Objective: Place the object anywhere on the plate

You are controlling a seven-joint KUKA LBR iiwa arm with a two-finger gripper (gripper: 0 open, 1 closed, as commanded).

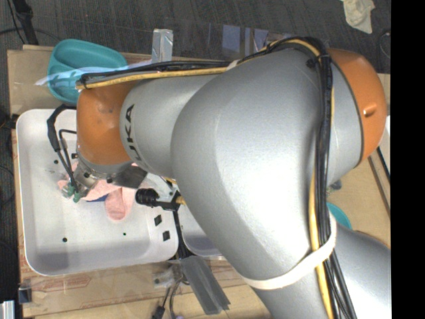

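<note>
A pink soft object (117,202) lies on the floor of the left white bin (40,244), near its middle. My gripper (75,190) reaches down into this bin just left of the pink object, its tip close to the bin floor and touching or almost touching the object's left end. A small pale piece (65,187) sits right at the gripper's tip. The orange band (99,125) and the grey arm (252,165) hang over the bin's right part and hide the bench beyond it.
A teal scoop-like object (80,60) rests on the bench behind the left bin's far edge. Another teal edge (340,215) peeks out past the arm at the right. A crumpled cloth (355,8) lies on the dark floor, top right.
</note>
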